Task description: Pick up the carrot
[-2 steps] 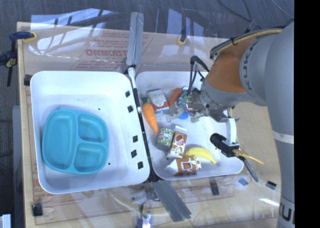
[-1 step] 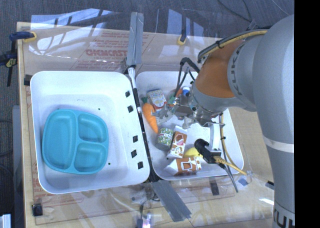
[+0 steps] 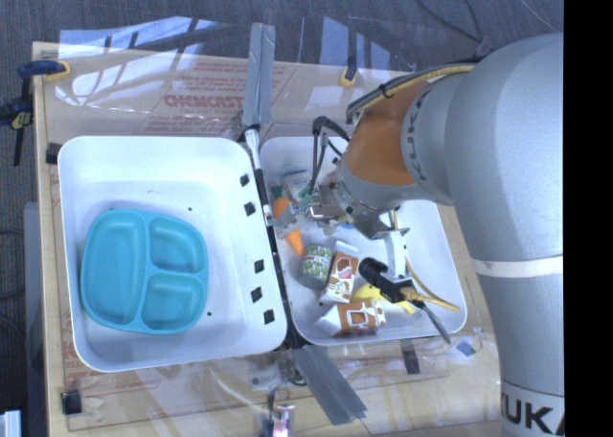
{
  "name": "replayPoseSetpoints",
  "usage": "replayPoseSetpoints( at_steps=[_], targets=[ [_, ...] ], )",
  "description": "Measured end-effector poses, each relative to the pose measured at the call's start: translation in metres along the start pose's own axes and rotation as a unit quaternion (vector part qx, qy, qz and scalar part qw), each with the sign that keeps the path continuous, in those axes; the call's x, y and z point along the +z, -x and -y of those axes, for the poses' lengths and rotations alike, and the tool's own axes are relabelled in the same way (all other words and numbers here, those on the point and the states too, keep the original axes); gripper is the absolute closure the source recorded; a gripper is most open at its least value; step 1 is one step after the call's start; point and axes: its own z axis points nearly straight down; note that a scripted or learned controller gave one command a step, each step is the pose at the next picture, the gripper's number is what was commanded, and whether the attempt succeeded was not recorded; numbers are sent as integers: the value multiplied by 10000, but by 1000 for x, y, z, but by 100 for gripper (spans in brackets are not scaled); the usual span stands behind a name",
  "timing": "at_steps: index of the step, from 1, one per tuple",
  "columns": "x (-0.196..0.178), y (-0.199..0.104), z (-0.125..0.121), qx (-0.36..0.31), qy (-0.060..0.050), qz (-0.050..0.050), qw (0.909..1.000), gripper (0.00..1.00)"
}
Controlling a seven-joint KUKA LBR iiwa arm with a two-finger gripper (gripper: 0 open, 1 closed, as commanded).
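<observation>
The arm [image 3: 498, 167] covers the right bin's [image 3: 306, 330] far right part and hides the gripper's fingers. Beside the wrist, orange pieces [image 3: 284, 219], perhaps the carrot, are too small to tell. The arm's base is cut off by the lower edge.

Just one fixed cam here, mounted above the bench [image 3: 144, 90] and looking down at a slant, far enough back to fit both white bins. The left bin [image 3: 144, 162] and right bin [image 3: 445, 234] sit side by side, with the arm [image 3: 508, 157] coming in from the right.
</observation>
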Motion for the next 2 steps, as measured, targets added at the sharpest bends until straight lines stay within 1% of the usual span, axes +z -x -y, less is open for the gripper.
replayPoseSetpoints(
  at_steps=[1,2],
  targets=[
    [9,12,-35,-492,-354,-141,9981,0],
    [4,-8,14,-255,141,53,9996,0]
  ],
)
